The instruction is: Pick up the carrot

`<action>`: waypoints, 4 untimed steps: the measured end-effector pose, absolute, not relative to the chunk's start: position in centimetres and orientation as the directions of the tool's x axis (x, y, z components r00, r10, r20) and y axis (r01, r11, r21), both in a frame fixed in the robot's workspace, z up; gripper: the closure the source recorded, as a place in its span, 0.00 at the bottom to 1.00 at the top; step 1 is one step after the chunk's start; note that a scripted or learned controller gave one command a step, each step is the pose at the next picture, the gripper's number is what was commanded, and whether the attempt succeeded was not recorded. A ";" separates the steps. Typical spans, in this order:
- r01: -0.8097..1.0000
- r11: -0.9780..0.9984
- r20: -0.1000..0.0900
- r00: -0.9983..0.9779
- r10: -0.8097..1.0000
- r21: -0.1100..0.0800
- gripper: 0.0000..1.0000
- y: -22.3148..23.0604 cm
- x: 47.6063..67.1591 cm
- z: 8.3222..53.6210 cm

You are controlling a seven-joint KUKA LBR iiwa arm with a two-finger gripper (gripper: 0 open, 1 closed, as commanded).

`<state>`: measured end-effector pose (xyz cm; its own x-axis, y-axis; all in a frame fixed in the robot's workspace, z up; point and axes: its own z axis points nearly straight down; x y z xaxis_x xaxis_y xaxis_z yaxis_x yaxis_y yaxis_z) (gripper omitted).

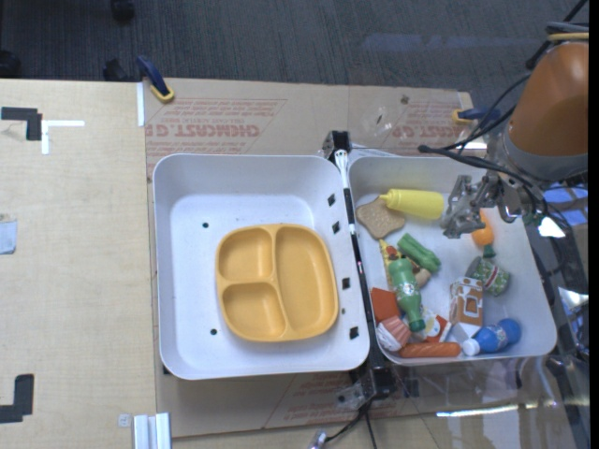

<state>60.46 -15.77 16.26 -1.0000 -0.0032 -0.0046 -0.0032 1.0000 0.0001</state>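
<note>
Two shallow white plastic bins are seen side by side: the left bin carries a yellow three-compartment plastic plate, and the right bin is crowded with toy foods. The grey arm with its orange band is brought in from three o'clock, and its metal two-finger gripper is held low over the right bin's far half. The small orange carrot, smooth and rounded, is found just beside the gripper at about four o'clock; too little of it is exposed for its long axis to be judged. Whether the gripper is parted or closed cannot be told, and nothing is seen held. A glossy yellow mustard bottle lies at the gripper's nine o'clock.
</note>
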 end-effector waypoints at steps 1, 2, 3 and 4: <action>-0.379 0.925 -0.005 -0.925 -0.379 -0.002 1.00 -22.2 57.2 12.2; -0.308 0.951 -0.008 -0.951 -0.308 -0.001 1.00 -15.5 63.5 16.6; -0.712 0.702 -0.008 -0.702 -0.712 -0.004 1.00 -21.9 66.0 9.4; -0.717 0.697 -0.024 -0.697 -0.717 0.002 0.00 -20.8 66.4 9.6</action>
<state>66.41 -20.75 9.60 -0.6965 -0.7171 -0.0242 -0.7174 0.6967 0.0023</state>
